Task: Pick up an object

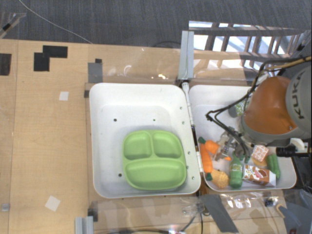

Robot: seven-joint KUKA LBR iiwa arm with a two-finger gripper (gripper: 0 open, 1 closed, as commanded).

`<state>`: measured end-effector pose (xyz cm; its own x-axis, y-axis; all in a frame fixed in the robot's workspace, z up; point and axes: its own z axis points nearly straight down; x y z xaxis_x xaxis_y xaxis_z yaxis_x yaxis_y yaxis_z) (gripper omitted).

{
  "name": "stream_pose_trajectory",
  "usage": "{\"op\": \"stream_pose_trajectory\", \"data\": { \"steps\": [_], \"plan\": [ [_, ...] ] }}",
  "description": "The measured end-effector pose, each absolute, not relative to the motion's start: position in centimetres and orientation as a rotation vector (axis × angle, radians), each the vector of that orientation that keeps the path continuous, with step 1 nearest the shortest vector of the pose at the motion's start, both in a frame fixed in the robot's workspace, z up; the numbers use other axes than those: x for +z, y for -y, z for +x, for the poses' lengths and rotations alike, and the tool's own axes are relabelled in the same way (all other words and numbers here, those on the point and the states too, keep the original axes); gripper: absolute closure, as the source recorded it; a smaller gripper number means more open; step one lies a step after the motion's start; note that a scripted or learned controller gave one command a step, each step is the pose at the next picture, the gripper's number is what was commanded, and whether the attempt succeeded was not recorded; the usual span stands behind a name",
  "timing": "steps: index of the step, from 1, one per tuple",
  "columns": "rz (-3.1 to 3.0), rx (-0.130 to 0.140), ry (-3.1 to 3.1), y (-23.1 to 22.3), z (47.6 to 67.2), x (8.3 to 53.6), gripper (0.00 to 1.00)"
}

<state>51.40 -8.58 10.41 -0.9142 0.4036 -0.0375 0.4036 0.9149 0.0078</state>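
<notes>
The arm [273, 108] rises highest toward the camera, so you meet it first. It comes in from the right, and its orange band hangs over the right bin [214, 96]. The gripper [226, 152] is low among the toys at the near end of that bin. Its tips are lost in cables and clutter, so I cannot tell if it is open or closed. I see nothing clearly held in it.

Well apart from the gripper, on its far side across the divider, is the left bin [105, 130]. It carries a green divided plate [153, 160]. That plate is too flat and too far away to be the likely target.

Close around the gripper lie the small things. A printed packet [257, 174] is on the arm's side of it and nearer the bin's front rim. A green bottle [236, 172] stands or leans just beside it, toward the front. A corn cob [219, 178] lies a little past the bottle.

The carrot [210, 148] is what I judge you should watch. It lies just beside the gripper, on the side away from the arm, next to the divider wall. Its long axis seems to run slantwise, with the leaf end toward the divider. A grasp should close across that axis, and the wall leaves little room on that side.
</notes>
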Motion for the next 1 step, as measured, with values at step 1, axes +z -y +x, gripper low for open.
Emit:
{"op": "stream_pose_trajectory", "data": {
  "steps": [1],
  "plan": [
    [0.744,0.007,-3.035,3.62,52.45,26.53,1.00]
  ]
}}
